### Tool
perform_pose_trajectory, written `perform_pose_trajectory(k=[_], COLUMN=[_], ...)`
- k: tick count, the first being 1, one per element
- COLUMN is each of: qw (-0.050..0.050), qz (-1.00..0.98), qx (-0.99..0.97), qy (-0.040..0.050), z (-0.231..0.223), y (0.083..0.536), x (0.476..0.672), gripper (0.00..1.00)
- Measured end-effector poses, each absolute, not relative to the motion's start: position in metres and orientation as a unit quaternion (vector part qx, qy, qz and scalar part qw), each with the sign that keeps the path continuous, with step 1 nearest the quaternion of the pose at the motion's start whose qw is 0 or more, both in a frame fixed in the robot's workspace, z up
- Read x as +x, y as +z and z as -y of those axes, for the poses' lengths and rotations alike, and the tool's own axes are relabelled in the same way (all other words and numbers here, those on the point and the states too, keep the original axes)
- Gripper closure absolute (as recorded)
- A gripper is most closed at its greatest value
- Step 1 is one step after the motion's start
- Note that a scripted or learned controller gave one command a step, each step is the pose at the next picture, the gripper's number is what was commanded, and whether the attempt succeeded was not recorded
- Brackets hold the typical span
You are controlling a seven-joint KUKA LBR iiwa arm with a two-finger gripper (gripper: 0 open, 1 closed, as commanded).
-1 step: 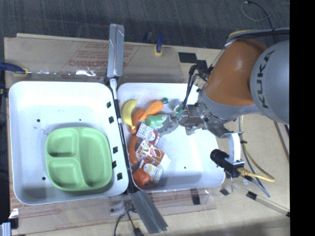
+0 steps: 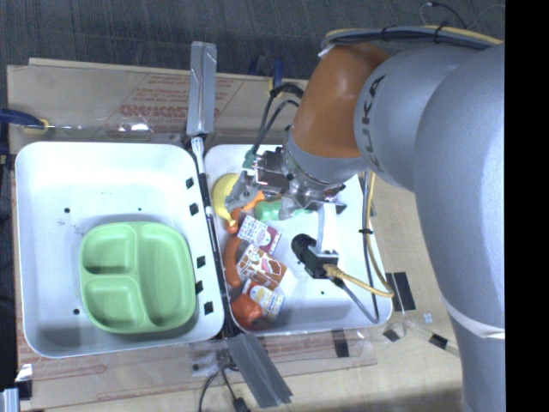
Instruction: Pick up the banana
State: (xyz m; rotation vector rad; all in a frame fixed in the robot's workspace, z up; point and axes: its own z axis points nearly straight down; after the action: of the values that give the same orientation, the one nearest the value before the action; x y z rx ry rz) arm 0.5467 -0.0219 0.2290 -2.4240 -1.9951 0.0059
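Banana upright in right bin, long axis top-bottom; gripper beside it, finger state unclear.

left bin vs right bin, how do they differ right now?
The left bin holds a single green divided plate; the right bin holds a pile: banana, snack packets, other small items. The arm's wrist hangs over the right bin, while the left bin lies open to the camera. Both are shallow, white and side by side.
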Motion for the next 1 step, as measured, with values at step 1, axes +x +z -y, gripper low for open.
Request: perform_pose_trajectory(k=[1], qw=[0.001], qz=[0.652], qx=[-0.759], qy=[0.0015], z=[-0.0643], y=[0.2603], x=[0.5667], gripper=[0.00])
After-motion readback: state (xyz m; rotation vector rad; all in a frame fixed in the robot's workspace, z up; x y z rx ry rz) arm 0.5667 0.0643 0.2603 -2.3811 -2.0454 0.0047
